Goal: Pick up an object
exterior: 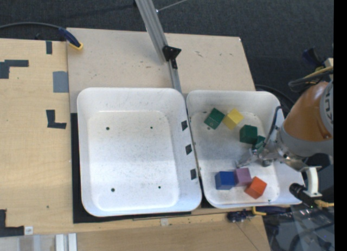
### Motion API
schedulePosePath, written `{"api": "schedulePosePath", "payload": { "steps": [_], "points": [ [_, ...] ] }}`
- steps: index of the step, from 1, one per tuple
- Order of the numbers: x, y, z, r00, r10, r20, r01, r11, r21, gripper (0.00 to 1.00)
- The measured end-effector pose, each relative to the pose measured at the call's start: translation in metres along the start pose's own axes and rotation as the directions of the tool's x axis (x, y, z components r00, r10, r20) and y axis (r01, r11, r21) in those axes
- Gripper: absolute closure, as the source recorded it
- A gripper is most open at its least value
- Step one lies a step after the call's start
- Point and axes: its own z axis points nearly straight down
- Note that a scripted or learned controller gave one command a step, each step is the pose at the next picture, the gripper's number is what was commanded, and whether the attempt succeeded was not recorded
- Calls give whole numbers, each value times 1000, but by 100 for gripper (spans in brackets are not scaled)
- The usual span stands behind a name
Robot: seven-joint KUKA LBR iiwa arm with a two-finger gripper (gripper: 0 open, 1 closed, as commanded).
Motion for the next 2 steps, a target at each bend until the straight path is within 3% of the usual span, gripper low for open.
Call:
{"api": "schedulePosePath", "payload": {
  "steps": [1, 2],
  "points": [
    [1, 0, -11, 1000, -1, -2, 1, 1000, 1, 100],
    [9, 3, -71, 1000, -2, 1, 2, 1000, -7, 100]
  ]
}}
